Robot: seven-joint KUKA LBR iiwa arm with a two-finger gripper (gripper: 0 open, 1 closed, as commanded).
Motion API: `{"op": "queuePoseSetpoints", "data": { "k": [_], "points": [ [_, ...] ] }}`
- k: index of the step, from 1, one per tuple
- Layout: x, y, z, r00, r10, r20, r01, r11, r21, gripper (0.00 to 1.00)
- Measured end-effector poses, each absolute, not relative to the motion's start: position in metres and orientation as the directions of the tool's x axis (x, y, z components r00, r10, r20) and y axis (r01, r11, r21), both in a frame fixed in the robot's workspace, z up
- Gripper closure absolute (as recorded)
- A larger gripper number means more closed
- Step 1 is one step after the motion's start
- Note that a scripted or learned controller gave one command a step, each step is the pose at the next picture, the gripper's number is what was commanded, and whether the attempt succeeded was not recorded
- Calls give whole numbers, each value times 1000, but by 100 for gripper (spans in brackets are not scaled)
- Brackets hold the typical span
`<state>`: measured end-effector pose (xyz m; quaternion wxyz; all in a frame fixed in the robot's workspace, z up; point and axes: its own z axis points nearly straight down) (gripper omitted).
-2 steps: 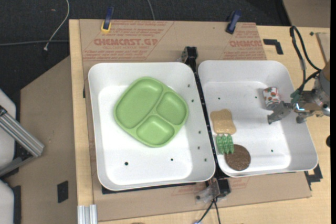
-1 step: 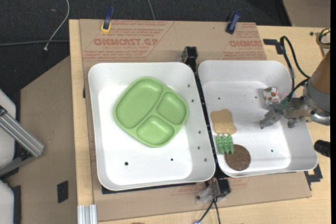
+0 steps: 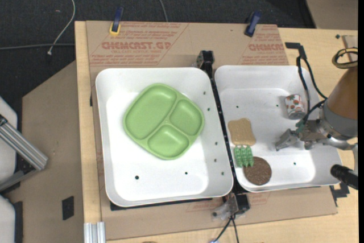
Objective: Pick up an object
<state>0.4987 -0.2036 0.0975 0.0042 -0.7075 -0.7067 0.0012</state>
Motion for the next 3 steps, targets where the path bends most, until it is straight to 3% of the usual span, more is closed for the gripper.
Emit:
{"op": "queuePoseSetpoints", "data": {
  "k": [1,3],
  "points": [
    [501,-204,112,1,1000,1,1000,-1,1,100],
    [509,-208,228,-2,1000,-3,1000,2,7,100]
  ]
}}
